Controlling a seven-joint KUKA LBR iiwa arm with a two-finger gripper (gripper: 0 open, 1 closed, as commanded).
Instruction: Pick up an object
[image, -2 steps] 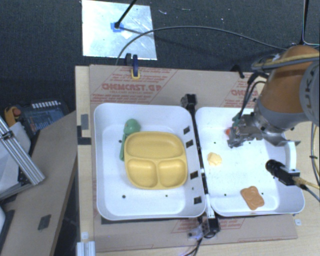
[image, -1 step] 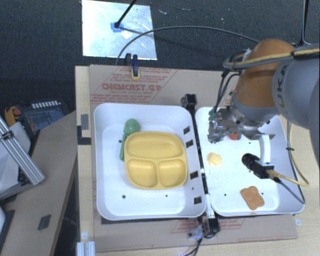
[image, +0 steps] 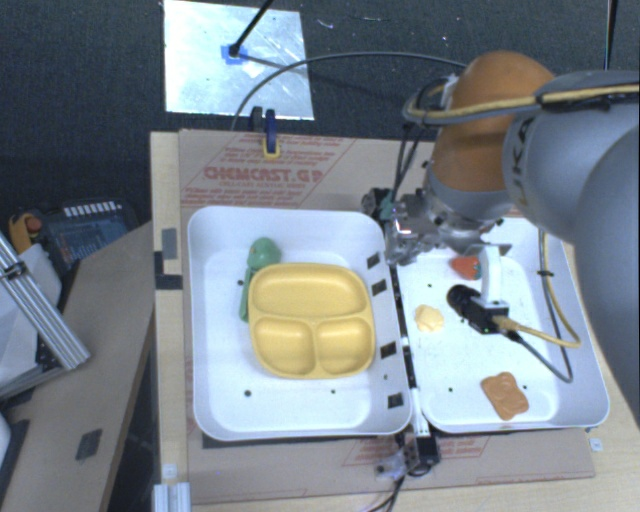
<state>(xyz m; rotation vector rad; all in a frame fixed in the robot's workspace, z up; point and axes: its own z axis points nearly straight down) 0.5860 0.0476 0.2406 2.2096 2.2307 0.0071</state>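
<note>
**The arm hangs over the right bin**

Camera view: Two white bins sit side by side on a brown cardboard sheet (image: 270, 172) with red letters on it.

The left bin (image: 215, 400) has a big yellow plate (image: 310, 320) in its middle. The plate has three hollow parts. A green thing (image: 262, 254) lies at 11 o'clock from the plate. It touches the plate's edge and part of it goes under the plate.

The right bin (image: 570, 400) has three small things in it, and any of them could be picked up. A pale yellow piece (image: 429, 318) lies at 9 o'clock in the bin, near the wall between the two bins. An orange-red piece (image: 464, 267) lies at about 11 o'clock, partly hidden by the robot. A brown piece (image: 504, 395) lies at 6 o'clock, near the front wall. The three are well apart from each other.

The arm (image: 585, 150) comes in from 3 o'clock. It is grey with a big orange part on top. The gripper (image: 404, 236) is over the right bin, between 10 and 11 o'clock, close to the wall between the bins. The pale yellow piece is at 5 o'clock from it, and the orange-red piece is at 4 o'clock. The arm's big body hides the gripper's tip, so I cannot tell how far open it is or if it has hold of anything.
</note>
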